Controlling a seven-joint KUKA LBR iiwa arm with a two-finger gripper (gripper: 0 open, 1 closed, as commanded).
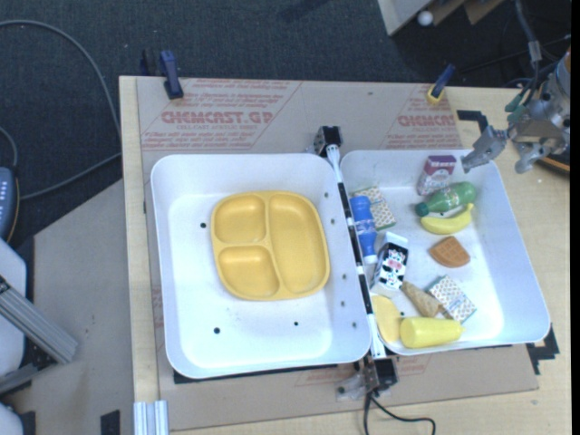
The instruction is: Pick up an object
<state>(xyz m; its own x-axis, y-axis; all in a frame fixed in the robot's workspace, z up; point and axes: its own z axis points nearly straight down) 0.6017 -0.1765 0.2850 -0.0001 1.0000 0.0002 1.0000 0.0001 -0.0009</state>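
From here my gripper (507, 152) hangs with jaws apart and empty over the right bin's (530, 284) far corner; the small purple carton (439, 172) lies just left and nearer me.

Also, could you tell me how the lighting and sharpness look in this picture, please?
Camera view: soft, even light with faint shadows; the yellow three-compartment plastic tray is crisp against the left shallow white bin, with no harsh glare; the gripper at the right edge looks slightly blurred; the small items in the right shallow white bin are soft in detail.
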